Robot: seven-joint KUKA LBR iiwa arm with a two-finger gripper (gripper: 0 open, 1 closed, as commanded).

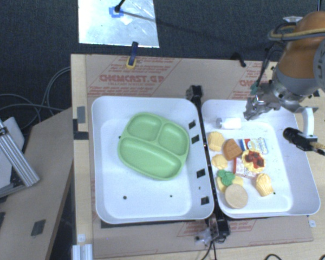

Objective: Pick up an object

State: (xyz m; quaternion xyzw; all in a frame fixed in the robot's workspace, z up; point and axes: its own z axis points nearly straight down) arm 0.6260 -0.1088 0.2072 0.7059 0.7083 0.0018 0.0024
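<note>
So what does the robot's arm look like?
The arm is chunky and rounded, with a grey body and an orange band near the top. At its end sits a small grey metal gripper. A black cable runs down beside it.

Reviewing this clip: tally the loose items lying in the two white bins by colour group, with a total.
Green: 2, the divided plate in the left bin and a small green piece in the right bin
White: 1, a short cylinder
Yellow, orange or tan: about 6, clustered and overlapping in the right bin
Printed packet with red: 1
Total: about 10
</note>
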